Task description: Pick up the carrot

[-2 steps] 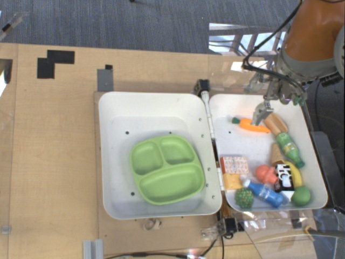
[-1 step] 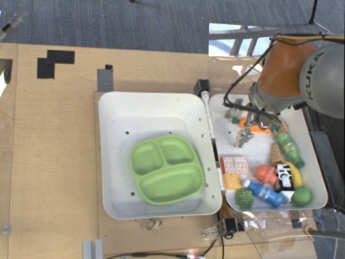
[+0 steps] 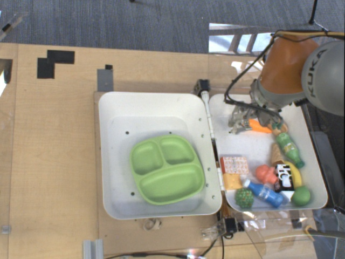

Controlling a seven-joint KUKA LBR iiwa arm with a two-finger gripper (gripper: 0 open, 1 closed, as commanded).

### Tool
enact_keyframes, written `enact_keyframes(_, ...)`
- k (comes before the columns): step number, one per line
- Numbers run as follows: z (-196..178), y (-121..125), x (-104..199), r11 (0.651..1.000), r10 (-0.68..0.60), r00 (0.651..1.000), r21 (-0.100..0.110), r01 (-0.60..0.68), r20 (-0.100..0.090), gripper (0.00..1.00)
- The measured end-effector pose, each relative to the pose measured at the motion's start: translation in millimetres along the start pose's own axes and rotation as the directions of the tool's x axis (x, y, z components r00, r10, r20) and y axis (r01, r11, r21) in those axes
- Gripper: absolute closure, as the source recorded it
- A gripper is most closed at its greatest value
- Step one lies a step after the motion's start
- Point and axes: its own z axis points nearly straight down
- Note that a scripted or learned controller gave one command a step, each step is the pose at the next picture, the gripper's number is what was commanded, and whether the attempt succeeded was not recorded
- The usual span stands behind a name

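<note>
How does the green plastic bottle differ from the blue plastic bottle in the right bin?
The green plastic bottle lies higher along the right side of the view, while the blue plastic bottle lies near the front edge. Green points steeply; blue lies flatter. Both lie on their sides in the right white bin.

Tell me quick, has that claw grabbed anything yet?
Gripper: cannot be told; it sits right at the carrot in the right bin.
</note>
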Motion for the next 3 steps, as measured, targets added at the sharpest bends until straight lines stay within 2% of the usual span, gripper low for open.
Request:
enact_keyframes(1, 1, 0, 0, 1.0, 0.0, 1.0, 0.0, 0.0, -0.001, 0.0)
enact_keyframes(2, 14, 1, 28, 0.997, 0.075, 0.997, -0.002, -0.075, -0.013, 0.0)
enact_keyframes(3, 0, 2, 24, 0.998, 0.07, 0.998, -0.001, -0.07, -0.003, 1.0)
